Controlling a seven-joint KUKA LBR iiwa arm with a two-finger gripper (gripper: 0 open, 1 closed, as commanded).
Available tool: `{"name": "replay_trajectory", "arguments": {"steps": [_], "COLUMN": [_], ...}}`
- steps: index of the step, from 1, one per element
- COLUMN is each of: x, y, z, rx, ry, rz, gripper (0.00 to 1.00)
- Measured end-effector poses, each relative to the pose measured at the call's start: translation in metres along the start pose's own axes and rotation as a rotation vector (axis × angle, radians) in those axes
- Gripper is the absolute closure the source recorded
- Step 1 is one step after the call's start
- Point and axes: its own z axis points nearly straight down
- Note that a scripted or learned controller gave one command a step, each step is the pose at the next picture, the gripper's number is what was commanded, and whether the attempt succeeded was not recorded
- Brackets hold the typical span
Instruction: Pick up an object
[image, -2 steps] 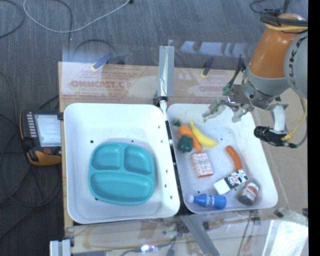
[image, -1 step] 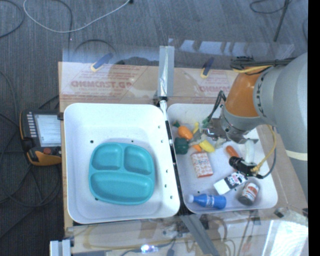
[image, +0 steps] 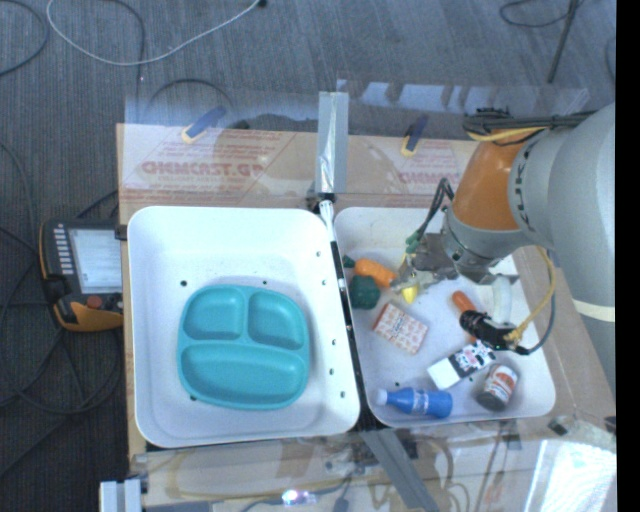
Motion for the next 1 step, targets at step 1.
{"name": "replay_trajectory", "arguments": {"steps": [1], "x": [0.0309], "y": [0.0618], "z": [-0.0774], "rx": [0.01], "ry": [-0.004], "rz": [0.034], "gripper": [1.0]}}
